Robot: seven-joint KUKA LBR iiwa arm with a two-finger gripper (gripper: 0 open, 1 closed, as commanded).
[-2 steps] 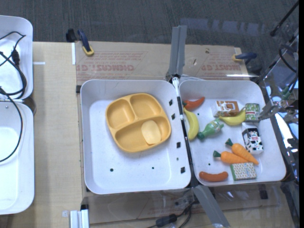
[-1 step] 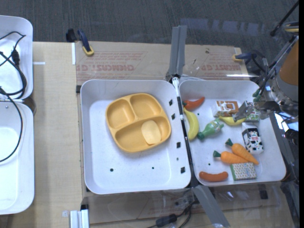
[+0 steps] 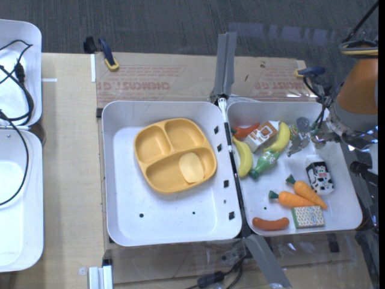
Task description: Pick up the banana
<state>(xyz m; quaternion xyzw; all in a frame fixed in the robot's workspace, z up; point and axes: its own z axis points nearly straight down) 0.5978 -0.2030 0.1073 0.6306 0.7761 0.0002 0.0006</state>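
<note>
Two bananas in the right bin (image 3: 355, 215): banana (image 3: 243, 156) along the left wall beside a green bottle (image 3: 264, 163), second banana (image 3: 281, 136) by a carton (image 3: 263, 136). Fingers (image 3: 299, 140) poised near that second banana; open or clenched, cannot tell. Yellow plate (image 3: 174, 155) in the left bin (image 3: 120, 179).

A single camera sits fixed above the surface (image 3: 66, 161) and looks down at a slant, far enough back to take in both white bins whole. The left bin (image 3: 120, 209) lies near the middle of the frame, the right bin (image 3: 346, 212) toward the right side. The far edge of the surface and a strip of dark floor (image 3: 180, 11) run along the top. The arm (image 3: 361, 95) enters from the right edge.
</note>
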